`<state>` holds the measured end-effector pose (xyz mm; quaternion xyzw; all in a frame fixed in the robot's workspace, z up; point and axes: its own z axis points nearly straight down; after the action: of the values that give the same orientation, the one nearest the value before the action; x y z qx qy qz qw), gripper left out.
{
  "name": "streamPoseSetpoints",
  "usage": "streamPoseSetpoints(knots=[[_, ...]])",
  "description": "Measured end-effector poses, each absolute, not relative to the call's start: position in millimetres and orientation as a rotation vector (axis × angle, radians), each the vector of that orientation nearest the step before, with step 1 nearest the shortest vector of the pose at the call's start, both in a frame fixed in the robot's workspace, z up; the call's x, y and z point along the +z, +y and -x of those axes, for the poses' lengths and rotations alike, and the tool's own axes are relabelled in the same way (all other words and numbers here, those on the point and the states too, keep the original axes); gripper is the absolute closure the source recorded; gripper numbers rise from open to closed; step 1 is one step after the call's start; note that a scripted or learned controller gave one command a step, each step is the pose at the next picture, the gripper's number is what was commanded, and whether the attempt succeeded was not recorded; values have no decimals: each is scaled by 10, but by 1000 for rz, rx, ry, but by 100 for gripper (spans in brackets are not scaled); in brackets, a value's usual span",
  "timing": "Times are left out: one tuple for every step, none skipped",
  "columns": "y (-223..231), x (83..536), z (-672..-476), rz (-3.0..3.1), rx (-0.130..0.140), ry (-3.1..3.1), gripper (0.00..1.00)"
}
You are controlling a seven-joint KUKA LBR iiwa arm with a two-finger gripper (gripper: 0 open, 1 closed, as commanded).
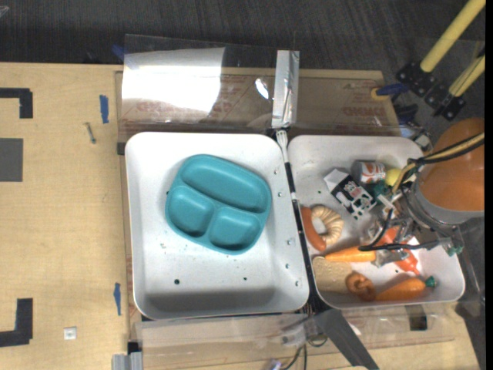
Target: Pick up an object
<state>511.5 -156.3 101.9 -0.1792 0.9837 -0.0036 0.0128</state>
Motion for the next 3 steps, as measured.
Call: streamPoseSetpoints(knots=[[-1227, 2394, -5126, 494, -7, 3087, 100], [-853, 1845, -4876, 250, 2, 3128, 100], [-958, 2425, -5796, -69, 0, 3130, 100]])
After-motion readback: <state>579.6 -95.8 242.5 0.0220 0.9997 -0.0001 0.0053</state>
